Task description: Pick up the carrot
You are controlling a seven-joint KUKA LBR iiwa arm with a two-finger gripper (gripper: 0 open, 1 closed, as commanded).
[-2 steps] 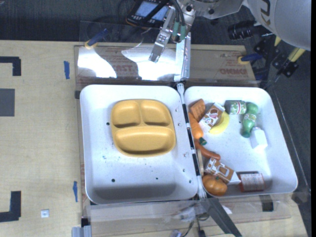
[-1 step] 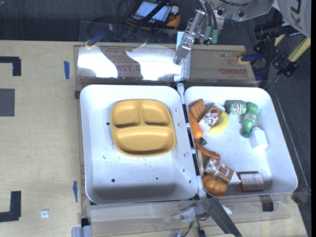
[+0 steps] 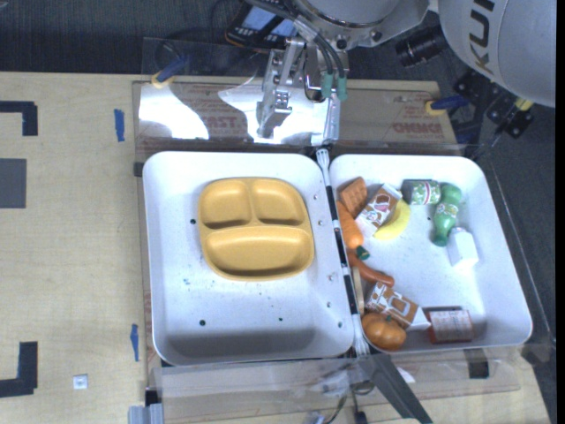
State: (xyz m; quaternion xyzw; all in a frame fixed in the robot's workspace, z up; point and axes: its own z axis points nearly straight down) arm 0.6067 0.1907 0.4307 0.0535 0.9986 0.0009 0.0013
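Note:
The carrot (image 3: 352, 231) is a slim orange piece with a small green end. It lies along the left wall of the right bin (image 3: 494, 237), pointing toward the near side. My gripper (image 3: 298, 132) hangs above the bench behind the two bins, over the seam between them. It is open, and nothing is between its fingers (image 3: 270, 113). It is well apart from the carrot, farther back.
The right bin also holds a brown ridged piece (image 3: 351, 194), a banana (image 3: 395, 222), a green bottle (image 3: 444, 220), a can (image 3: 420, 192), a sausage (image 3: 377, 275), an orange fruit (image 3: 384, 331) and small packets (image 3: 450, 323). A yellow divided tray (image 3: 256, 228) lies in the left bin (image 3: 168, 263).

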